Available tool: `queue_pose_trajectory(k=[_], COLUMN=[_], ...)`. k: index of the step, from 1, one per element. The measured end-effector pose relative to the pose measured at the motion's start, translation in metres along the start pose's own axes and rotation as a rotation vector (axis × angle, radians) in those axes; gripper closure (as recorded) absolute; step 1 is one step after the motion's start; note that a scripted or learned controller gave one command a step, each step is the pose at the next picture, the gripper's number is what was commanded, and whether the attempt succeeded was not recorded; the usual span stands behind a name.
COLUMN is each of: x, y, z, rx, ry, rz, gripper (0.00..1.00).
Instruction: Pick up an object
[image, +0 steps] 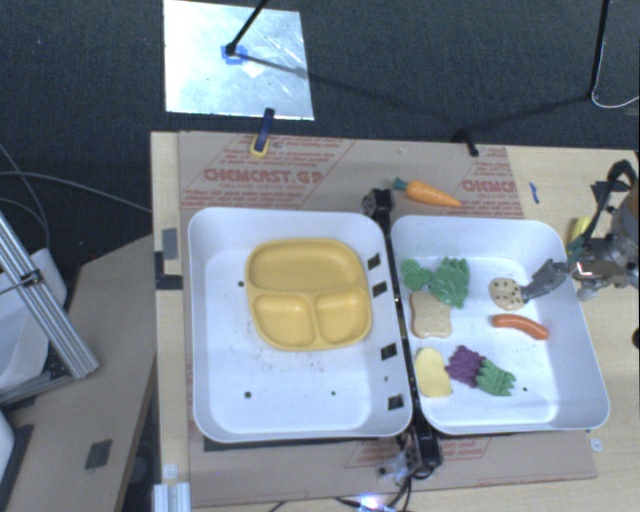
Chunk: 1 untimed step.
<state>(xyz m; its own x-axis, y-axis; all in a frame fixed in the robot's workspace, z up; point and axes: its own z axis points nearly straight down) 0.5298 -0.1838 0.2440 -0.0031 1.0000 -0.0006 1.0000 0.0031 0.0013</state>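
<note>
Seen from above, most of the arm is cut off at the right edge; what shows is the gripper (545, 278) reaching over the right rim of the right bin (560, 400). Its fingers are small and blurred, so I cannot tell whether they are spread or closed, and nothing is visible between them. The tip sits just beside a round speckled cookie (505, 292), above an orange sausage (520, 326). Further left lie green leafy pieces (440, 278), a toast slice (431, 316), a yellow piece (432, 372) and purple grapes (466, 364). The left bin (215, 400) holds a yellow divided plate (306, 294). A carrot (428, 193) lies on the bench beyond the bins.
</note>
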Motion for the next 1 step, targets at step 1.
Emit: queue_pose_trajectory(k=[1], x=[0.0763], y=[-0.0445], z=[0.1649], rx=[0.004], ry=[0.003], rz=[-0.003], gripper=[0.00])
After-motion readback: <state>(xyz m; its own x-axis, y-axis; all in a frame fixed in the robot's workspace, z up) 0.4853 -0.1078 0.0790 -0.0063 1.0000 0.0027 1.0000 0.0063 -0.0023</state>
